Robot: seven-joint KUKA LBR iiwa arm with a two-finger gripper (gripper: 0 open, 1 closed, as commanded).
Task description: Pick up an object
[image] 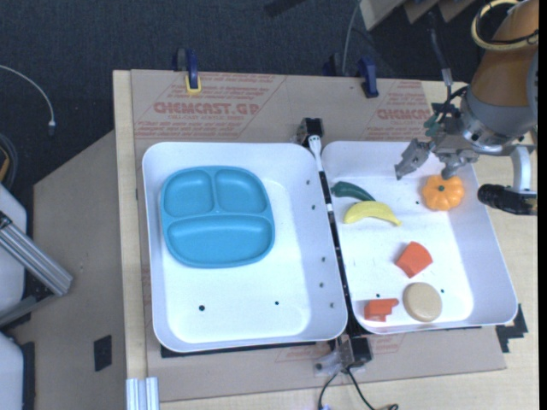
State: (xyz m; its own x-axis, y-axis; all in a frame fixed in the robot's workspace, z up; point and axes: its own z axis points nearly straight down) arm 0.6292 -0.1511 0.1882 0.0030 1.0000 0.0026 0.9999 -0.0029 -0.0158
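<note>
In the right bin (479, 310) lie a small orange pumpkin (443, 193), a yellow banana (372, 214), a dark green piece (351, 190), a red-orange block (414, 259), a smaller orange piece (381, 308) and a tan round bun (422, 301). My gripper (430, 165) hangs over the bin's far side, just left of and above the pumpkin. Its two fingers are spread apart, with nothing between them.
The left bin (291, 229) holds a blue divided plate (218, 216). Two blue clamps (190, 65) pin the cardboard at the back edge. A black fixture (312, 131) sits between the bins at the far end. Cables and the arm's base crowd the upper right.
</note>
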